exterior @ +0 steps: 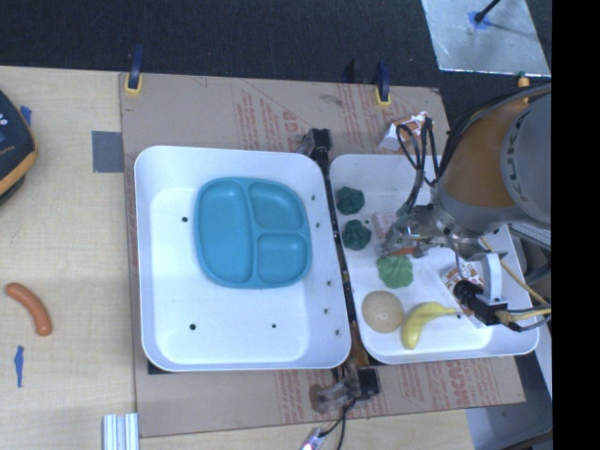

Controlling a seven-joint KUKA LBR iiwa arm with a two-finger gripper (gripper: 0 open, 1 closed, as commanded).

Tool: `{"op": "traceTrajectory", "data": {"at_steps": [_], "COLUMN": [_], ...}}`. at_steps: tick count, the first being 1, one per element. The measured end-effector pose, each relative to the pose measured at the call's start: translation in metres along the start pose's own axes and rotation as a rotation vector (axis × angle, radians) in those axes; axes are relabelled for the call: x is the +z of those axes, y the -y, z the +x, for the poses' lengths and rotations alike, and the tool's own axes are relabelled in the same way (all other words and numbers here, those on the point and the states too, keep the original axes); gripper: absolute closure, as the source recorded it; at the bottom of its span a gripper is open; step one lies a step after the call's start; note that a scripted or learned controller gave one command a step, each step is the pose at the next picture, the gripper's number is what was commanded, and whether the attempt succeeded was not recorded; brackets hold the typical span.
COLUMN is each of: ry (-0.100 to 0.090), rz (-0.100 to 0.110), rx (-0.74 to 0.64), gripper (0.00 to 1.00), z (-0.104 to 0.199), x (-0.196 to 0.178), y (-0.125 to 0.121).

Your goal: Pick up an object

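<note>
The right white bin holds two dark green pieces, a lighter green leafy piece, a beige ball and a yellow banana. My gripper reaches in from the right and hangs low over the middle of this bin. It is just above the leafy piece and right of the lower dark green piece. The wrist and cables blur its tip, and I see nothing clearly held.
The left white bin holds a blue divided plate. On the bench at the far left lie an orange sausage and a black and yellow device. The arm's grey and orange body covers the right bin's far right side.
</note>
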State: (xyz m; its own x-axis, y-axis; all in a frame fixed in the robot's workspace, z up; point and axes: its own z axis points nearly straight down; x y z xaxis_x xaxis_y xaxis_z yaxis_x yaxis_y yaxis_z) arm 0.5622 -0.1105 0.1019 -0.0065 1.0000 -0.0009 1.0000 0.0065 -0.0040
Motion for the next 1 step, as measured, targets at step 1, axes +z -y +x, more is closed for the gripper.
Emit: {"op": "traceTrajectory", "data": {"at_steps": [1], "ry": [-0.002], "rz": [-0.002], "rx": [0.002], "gripper": [1.0], "z": [0.0644], "x": [-0.0901], "y": [0.023]}}
